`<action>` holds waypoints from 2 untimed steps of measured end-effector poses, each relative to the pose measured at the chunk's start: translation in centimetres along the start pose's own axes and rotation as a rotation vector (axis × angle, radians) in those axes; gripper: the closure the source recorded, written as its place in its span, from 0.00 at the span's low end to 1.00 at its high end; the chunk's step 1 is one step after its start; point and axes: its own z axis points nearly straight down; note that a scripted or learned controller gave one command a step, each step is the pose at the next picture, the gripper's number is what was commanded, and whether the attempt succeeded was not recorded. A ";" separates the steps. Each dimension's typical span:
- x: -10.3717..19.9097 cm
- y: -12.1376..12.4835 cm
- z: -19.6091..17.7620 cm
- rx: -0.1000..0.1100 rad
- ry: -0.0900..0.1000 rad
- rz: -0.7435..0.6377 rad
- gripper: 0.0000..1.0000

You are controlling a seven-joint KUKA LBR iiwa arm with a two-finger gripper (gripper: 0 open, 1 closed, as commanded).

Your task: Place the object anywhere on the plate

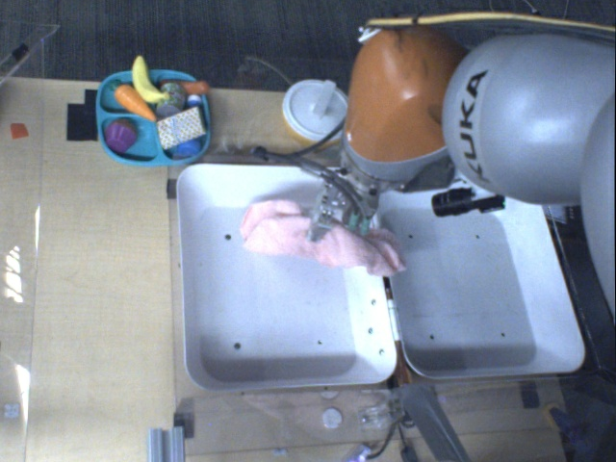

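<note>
A crumpled pink cloth (289, 231) lies in the upper part of the left white bin (260, 335), and its right end drapes over the divider toward the right bin. My gripper (332, 218) comes down from the grey and orange arm onto the middle of the cloth and touches its top. A blue divided plate (114, 112) sits on the bench at the upper left, outside the bins. It carries a toy banana, a carrot, a purple piece and a patterned block.
A white lidded cup (313, 109) with a yellow body stands just behind the left bin. The right white bin (491, 296) lies under the arm's bulk. The wooden bench (87, 287) stretches out to the left of the bins.
</note>
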 end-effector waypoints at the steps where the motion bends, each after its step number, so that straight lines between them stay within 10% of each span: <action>1: 1.7 4.9 -0.9 -0.003 -0.002 -0.291 1.00; 2: 4.9 9.0 -0.6 -0.002 -0.001 -0.296 1.00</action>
